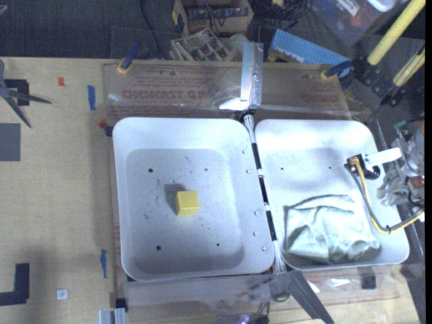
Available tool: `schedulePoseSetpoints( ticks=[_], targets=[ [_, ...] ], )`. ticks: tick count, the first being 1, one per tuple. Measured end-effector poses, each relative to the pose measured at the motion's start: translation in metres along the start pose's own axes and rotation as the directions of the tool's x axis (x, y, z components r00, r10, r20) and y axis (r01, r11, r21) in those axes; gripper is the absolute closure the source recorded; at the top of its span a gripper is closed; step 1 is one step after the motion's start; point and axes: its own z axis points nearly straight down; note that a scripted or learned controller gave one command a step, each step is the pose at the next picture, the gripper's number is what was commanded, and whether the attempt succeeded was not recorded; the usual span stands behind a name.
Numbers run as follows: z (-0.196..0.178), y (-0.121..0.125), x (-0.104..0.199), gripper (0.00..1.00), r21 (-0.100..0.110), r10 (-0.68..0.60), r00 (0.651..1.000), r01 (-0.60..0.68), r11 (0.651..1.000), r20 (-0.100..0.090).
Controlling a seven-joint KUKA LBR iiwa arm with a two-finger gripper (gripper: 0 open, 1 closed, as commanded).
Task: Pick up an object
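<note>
A small yellow block [187,202] lies near the middle of the left bin [135,147]. A crumpled pale green-white cloth [327,231] sits in the near part of the right bin [304,140]. My gripper [403,178] is at the far right edge of the view, over the right bin's right rim. It is partly cut off and blurred. A white bracket with a yellow cable [368,181] reaches from it over the bin, just right of and above the cloth. It is well away from the yellow block.
A metal strip [251,79] and clear plastic sheeting lie behind the bins. Blue clamps [128,58] hold the back board. The wooden bench [54,181] stretches to the left, with black tools at its far left edge.
</note>
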Motion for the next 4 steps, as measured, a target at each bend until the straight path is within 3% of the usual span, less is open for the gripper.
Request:
schedulePoseSetpoints(
  ticks=[1,2,3,4],
  targets=[
    [0.082,-0.011,-0.038,1.00,0.003,-0.036,0.999,0.036,0.999,-0.008],
    [0.053,-0.018,-0.013,1.00,0.000,-0.001,1.000,0.001,1.000,0.000],
    [0.069,-0.006,0.017,1.00,-0.001,-0.222,0.975,0.222,0.975,0.000],
    [0.068,-0.008,0.020,0.00,0.001,-0.226,0.974,0.226,0.974,-0.007]
  ],
)
